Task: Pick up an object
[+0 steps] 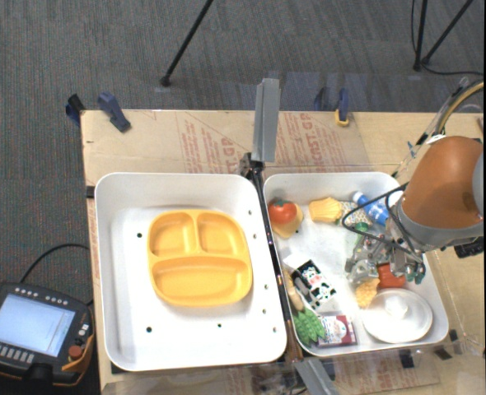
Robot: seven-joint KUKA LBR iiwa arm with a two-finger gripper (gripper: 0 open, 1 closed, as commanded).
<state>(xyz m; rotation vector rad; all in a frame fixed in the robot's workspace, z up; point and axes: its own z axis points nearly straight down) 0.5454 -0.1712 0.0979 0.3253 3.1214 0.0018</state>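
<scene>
- Right now the arm [441, 192] reaches in from the right over the right bin [329, 179], and its end effector [380, 262] hangs low among the clutter at that bin's right side.
- Whether it is open or closed, and whether it has anything in it, I cannot tell; the metal parts blur into the items beneath.
- Nearest candidates: an orange-red piece [390, 278] touching or just under the end effector, and a white bowl [398, 315] just toward the near edge from it.
- Farther left lie a black-and-white carton [313, 281], a tomato-like toy [283, 213] and a yellow piece [326, 211], all well to the end effector's left.
- The left bin [128, 220] carries a yellow divided plate [200, 257], well apart from the arm.
- Judging by position, the orange-red piece is the likely target, lying almost straight below; its long axis is too hidden to call.
</scene>
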